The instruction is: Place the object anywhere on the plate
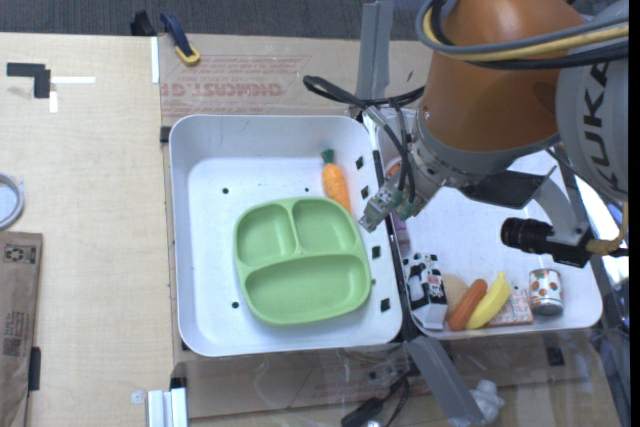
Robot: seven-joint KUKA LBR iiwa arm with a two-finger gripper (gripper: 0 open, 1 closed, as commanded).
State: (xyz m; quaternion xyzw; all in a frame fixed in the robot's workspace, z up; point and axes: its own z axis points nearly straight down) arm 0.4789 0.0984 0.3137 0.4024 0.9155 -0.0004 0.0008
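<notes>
Carrot [335, 182] toy is sitting in the left bin [200, 245], orange with a green top, right at the upper right edge of the green divided plate [300, 260], touching its rim. Just right of it, the hand [385, 207] hangs over the wall between the bins; can't tell if it's open or closed. Lower right of the frame, the right bin [580, 310] has a banana [490, 303], a hot dog [466, 305], a small can [545, 291] and a cow-print carton [428, 277].

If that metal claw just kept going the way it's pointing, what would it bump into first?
The gripper points down and to the left, over the left bin's right edge. Going straight on, it would probably meet the green divided plate near its upper right corner first. The toy carrot lies just beside that line; depth is hard to judge.
</notes>
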